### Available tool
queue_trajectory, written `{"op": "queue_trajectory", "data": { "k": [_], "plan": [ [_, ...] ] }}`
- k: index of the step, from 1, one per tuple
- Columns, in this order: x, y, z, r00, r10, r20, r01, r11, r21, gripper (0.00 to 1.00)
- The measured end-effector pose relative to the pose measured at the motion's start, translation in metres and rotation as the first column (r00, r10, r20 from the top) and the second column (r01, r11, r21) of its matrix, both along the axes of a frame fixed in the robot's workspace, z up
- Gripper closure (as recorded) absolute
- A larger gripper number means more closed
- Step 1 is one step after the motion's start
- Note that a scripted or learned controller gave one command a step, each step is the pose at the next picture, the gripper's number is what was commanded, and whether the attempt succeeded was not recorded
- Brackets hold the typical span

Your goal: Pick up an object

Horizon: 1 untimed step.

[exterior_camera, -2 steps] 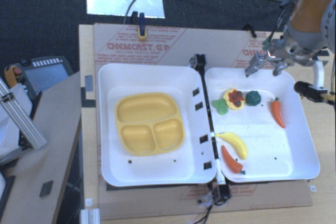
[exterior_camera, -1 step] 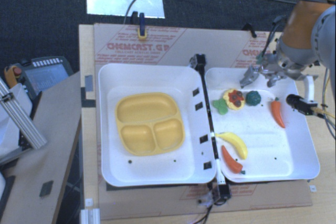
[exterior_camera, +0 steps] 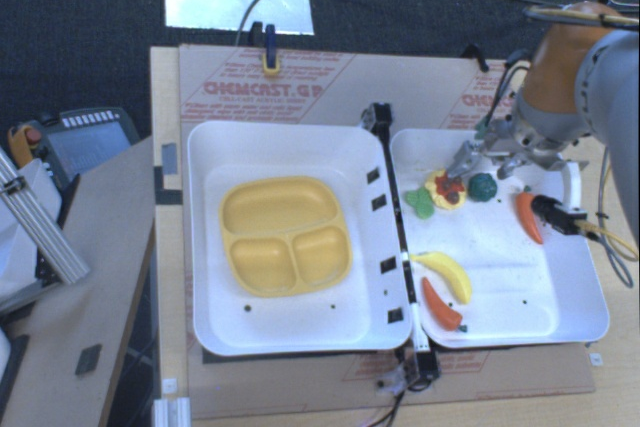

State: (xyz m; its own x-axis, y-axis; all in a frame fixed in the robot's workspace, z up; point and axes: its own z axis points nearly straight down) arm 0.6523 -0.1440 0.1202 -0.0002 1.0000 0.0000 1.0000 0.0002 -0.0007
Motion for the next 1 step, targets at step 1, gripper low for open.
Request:
{"op": "queue_trajectory", "data": {
  "k": [1],
  "plan": [
    [0.0016,-0.0002,0.0130,1.000,0.001,0.005,-0.001,1.000,-0.001,1.00]
  ]
}}
